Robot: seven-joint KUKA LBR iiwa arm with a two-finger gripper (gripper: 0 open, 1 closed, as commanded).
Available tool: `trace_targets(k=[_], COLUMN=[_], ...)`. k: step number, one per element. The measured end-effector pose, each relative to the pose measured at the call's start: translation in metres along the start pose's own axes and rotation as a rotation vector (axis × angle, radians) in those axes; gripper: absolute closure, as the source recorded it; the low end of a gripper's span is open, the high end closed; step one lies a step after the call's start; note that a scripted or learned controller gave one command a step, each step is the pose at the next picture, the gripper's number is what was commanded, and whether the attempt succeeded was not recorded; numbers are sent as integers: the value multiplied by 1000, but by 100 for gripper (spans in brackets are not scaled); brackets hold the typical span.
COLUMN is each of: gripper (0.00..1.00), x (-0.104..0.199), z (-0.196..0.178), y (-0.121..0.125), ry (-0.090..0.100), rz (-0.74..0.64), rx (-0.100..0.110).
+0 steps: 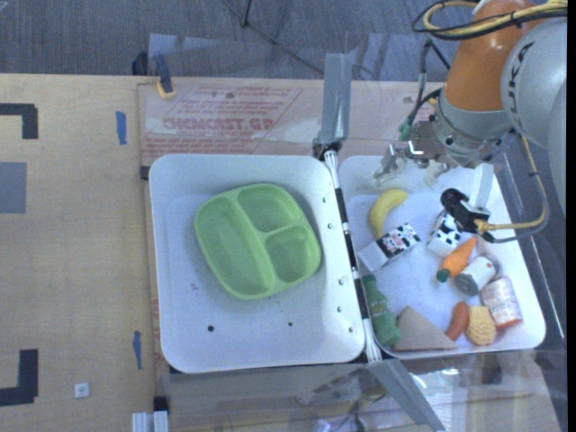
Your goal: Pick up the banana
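Observation:
The yellow banana lies in the upper left part of the right bin, close to the wall between the bins. My gripper hovers just above the banana's far end, at the back of that bin, with nothing seen held in it. The grey arm with its orange band reaches in from the upper right.
Near the banana are a cow-patterned carton, a second cow-patterned box, a carrot, a grey can, a green bottle and a brown wedge. The left bin holds a green divided plate.

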State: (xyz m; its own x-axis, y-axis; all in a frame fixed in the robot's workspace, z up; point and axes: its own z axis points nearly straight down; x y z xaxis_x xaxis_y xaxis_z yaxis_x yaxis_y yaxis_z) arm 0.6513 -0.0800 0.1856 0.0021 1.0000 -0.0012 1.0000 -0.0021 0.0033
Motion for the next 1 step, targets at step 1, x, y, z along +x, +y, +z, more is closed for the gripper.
trace_targets(k=[1], gripper=[0], x=[-11], z=[97], y=[3], ry=[0], rz=[-150], rx=[-4])
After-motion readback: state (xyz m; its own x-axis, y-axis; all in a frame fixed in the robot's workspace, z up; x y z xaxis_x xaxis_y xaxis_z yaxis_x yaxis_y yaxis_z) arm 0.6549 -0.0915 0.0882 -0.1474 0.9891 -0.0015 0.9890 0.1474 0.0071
